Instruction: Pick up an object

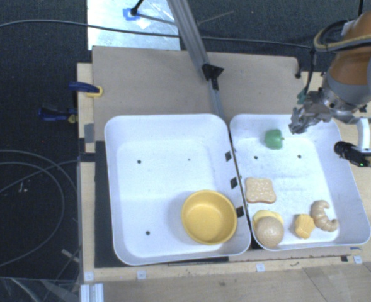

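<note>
Green and rounded, the small toy fruit [274, 138] sits at the far end of the right bin [346, 187], just left of the gripper [298, 123] — probably light, hard plastic, slippery, best pinched across its middle. Whether the fingers are apart I cannot tell — they blur into the wrist.

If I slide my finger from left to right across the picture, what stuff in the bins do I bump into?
Yellow bowl → toast slice → green ball-shaped thing → yellow chunk → croissant. The pincer hangs just right of the green thing, near the right bin's far edge.
</note>
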{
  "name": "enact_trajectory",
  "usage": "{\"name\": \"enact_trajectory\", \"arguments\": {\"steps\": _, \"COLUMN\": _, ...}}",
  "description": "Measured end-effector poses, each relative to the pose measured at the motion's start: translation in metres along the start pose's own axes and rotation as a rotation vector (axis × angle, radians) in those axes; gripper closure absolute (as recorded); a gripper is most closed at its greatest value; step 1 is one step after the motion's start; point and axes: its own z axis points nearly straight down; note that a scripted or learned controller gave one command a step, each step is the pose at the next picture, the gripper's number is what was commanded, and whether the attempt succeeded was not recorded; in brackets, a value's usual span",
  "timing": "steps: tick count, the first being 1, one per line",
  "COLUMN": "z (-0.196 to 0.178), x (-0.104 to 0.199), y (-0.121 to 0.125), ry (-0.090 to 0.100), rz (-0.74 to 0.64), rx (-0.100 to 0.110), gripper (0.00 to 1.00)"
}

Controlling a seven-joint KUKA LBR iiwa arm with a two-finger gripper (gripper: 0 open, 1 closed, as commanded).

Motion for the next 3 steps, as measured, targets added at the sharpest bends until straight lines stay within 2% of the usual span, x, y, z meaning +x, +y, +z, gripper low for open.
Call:
{"name": "enact_trajectory", "arguments": {"steps": 2, "z": -0.103, "x": -0.007, "y": 0.001, "ry": -0.001, "rz": -0.001, "rx": -0.002, "gripper": 1.00}}
{"name": "enact_trajectory", "arguments": {"steps": 3, "z": -0.088, "x": 0.035, "y": -0.019, "ry": 0.001, "rz": -0.003, "rx": 0.007, "gripper": 1.00}}
